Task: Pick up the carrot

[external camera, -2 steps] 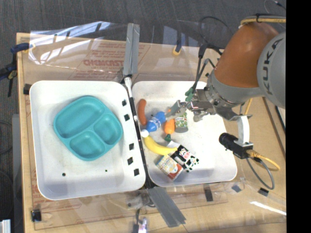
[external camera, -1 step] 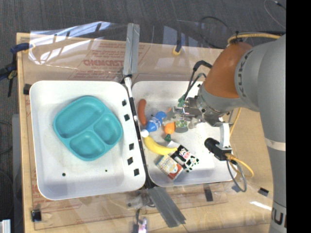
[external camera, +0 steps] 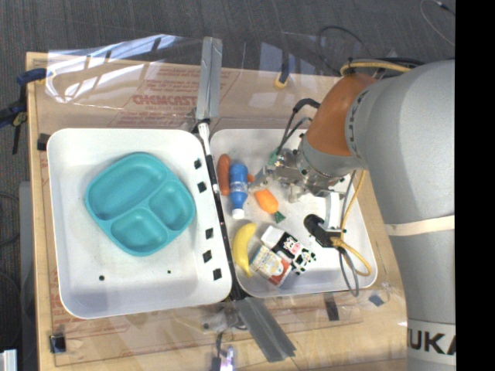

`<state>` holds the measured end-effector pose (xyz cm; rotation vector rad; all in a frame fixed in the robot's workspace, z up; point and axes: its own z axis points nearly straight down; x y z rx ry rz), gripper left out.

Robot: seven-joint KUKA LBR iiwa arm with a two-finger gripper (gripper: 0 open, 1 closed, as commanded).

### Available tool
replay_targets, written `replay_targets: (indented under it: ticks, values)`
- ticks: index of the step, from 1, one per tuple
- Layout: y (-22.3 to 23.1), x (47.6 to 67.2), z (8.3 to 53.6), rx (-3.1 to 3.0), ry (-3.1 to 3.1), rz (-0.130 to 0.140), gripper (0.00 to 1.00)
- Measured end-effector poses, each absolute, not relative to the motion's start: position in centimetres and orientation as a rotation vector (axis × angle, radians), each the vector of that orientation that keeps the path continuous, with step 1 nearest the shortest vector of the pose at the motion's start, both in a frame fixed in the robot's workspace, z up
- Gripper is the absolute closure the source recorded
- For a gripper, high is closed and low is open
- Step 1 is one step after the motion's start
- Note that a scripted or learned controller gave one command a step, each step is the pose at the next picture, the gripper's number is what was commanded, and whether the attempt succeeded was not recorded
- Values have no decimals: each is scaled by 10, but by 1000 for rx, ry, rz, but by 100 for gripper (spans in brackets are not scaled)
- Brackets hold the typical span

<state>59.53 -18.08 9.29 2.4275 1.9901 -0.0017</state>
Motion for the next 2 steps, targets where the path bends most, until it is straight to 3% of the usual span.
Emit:
replay_targets:
  ticks: [1, 2]
  values:
    - [-180, 595, 100, 2428, 1997, -5, 100]
    - [-200, 575, 217, 2455, 1963, -3, 100]
